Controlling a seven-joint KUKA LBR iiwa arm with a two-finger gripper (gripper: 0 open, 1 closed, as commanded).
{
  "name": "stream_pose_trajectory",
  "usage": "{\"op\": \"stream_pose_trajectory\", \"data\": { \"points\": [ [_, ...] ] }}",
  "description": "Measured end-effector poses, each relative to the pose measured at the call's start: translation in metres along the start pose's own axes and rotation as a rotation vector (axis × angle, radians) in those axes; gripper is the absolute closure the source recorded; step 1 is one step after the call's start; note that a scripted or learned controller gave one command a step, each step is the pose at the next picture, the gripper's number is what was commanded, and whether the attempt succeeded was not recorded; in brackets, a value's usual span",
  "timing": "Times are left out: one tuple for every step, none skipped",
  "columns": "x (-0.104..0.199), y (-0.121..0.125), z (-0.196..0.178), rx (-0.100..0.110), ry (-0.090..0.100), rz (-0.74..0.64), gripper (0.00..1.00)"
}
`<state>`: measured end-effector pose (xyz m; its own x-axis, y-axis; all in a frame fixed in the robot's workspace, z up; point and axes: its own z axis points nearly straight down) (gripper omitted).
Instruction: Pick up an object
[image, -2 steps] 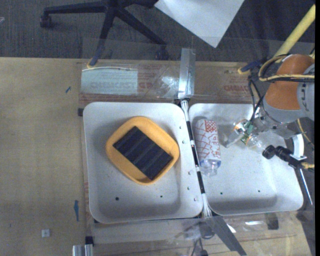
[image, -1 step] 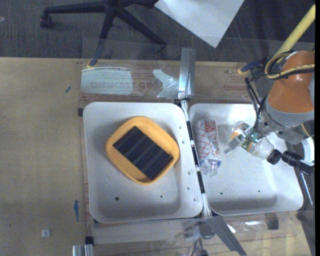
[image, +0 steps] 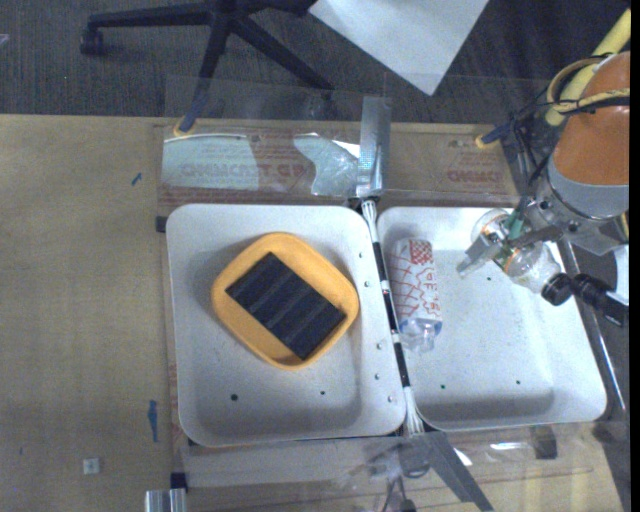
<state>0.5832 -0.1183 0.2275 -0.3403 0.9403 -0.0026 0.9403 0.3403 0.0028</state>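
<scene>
1. Spanning the frame, the wooden bench (image: 80, 300) carries two shallow white bins set side by side and touching along their inner edges.
2. The left bin (image: 200, 400) holds a yellow-orange pad with a dark ribbed panel (image: 285, 300), lying flat and turned at a diagonal near the bin's middle.
3. The right bin (image: 520, 390) holds a clear plastic bottle with a red-patterned label (image: 416, 290), lying on its side close to the left wall.
4. The arm (image: 595, 140) reaches in at upper right.
5. Its gripper (image: 500, 245) hangs over the right bin's upper part, apart from the bottle; whether it is apart or together cannot be told.
</scene>
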Motion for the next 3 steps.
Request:
{"op": "stream_pose_trajectory", "data": {
  "points": [
    [0.007, -0.019, -0.094, -0.001, -0.001, -0.2, 0.0],
    [0.018, -0.023, 0.087, 0.002, 0.003, -0.379, 0.0],
    [-0.025, 0.002, 0.139, 0.0, 0.0, -0.264, 0.0]
  ]
}}
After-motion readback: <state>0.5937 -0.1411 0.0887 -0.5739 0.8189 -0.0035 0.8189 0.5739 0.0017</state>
